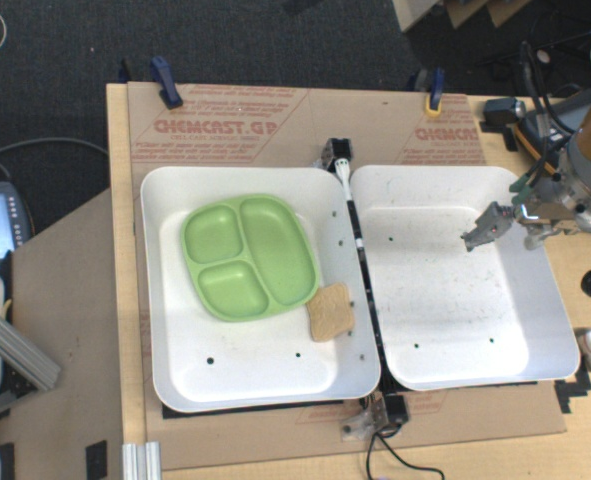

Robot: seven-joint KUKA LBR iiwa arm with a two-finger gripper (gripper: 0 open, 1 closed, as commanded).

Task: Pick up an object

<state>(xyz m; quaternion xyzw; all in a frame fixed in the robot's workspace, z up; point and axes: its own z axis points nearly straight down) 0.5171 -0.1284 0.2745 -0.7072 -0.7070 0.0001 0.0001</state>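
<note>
Green three-part plate [250, 256] centre-left of frame; tan sponge [330, 312] touching its lower right; gripper [482, 230] right, jaws unreadable.

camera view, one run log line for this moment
claw: over right bin, nothing held | green plate, tan sponge: left bin
</note>
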